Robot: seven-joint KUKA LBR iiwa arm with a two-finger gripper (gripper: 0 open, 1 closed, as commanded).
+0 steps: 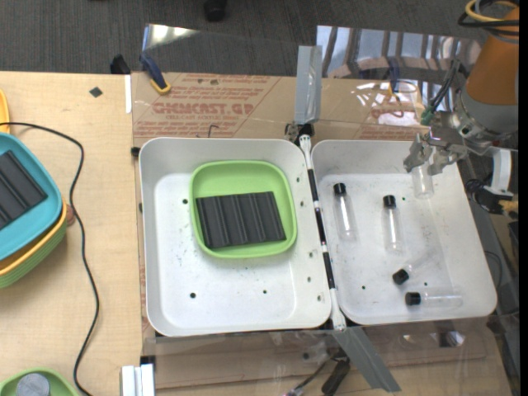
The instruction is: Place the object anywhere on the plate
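Vial [423,180] hangs upright between gripper [426,162] fingers, clamped — your arm poised over right bin's [483,295] far corner, green plate [285,180] well apart.

Open bin floor surrounds plate [243,209]; vials [342,210] scattered rightward.

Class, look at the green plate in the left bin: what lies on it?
On the green plate lies a dark ribbed mat. The mat hides most of the plate's floor beneath it.
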